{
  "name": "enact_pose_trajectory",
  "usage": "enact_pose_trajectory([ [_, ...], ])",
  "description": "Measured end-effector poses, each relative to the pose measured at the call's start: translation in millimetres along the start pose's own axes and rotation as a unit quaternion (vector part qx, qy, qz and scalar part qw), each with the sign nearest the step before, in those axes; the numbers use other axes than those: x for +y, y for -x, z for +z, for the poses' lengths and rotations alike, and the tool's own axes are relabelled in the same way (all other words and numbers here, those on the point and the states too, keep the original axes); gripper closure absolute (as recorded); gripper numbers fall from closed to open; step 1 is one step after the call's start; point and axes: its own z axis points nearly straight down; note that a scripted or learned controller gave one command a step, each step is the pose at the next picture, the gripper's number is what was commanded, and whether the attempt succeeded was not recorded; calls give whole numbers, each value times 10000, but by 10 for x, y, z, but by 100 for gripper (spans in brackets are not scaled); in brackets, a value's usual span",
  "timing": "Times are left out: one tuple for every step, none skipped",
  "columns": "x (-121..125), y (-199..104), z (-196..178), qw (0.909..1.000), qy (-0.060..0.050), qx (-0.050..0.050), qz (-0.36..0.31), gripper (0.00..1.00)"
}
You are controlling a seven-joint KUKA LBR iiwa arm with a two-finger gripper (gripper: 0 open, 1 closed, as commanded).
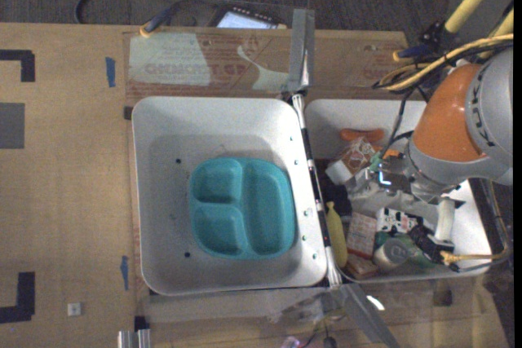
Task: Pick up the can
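Gripper point(383, 179) state cannot be told from this slanted overhead look: the wrist hangs low over the middle of the right bin point(477, 236), its tip lost among dark hardware and clutter, so what, if anything, it has hold of is not visible. Taking the right bin as the landmark and reading from the far left, the left bin point(155, 126) sits directly beside it, their walls meeting at a grey divider, and holds a teal divided tray point(242, 206) lying flat near its centre. Just inside the right bin's left wall a yellow banana-like piece point(335, 234) lies lengthwise. A little further in, a brown and white packet point(357, 156) rests toward the bin's back, with an orange item point(362, 134) behind it. Toward the bin's front lies a red and white printed box point(360, 234). Beside that box, near the front wall, the can point(395, 253) lies on its side, silvery end showing, below the gripper and apart from it. Over the bin's right half looms the arm point(469, 126), grey with an orange band.
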Motion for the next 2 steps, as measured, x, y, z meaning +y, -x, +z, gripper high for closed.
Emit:
enact_pose_trajectory([
  [2, -5, -91, 10000, 2, 1, 0, 100],
  [257, -235, -785, 9861, -8, -2, 1659, 100],
])
